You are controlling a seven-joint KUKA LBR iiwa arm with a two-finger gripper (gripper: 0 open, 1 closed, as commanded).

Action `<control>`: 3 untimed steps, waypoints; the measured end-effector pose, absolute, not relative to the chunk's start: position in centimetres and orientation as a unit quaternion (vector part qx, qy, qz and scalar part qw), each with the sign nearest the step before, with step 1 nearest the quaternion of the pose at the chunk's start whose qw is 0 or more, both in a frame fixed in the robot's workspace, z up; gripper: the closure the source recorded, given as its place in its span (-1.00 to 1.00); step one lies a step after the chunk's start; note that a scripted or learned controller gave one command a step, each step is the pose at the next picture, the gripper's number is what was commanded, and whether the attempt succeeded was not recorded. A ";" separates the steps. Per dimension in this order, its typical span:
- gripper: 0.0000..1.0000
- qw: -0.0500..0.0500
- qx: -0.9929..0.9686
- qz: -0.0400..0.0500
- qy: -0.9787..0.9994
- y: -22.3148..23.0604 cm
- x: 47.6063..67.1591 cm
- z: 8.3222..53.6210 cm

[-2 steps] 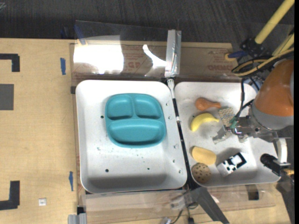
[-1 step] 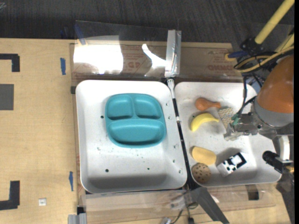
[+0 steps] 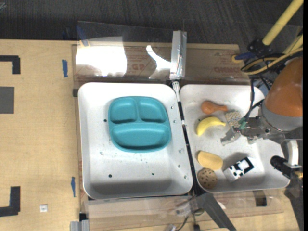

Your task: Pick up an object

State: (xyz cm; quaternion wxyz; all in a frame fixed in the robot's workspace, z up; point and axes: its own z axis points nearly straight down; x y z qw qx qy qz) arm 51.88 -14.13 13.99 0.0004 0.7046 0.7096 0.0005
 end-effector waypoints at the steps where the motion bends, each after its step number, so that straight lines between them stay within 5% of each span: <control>1: -1.00 0.000 0.705 0.001 0.709 -19.7 50.6 9.3; 3: -1.00 0.002 0.692 0.002 0.722 -10.3 59.6 8.7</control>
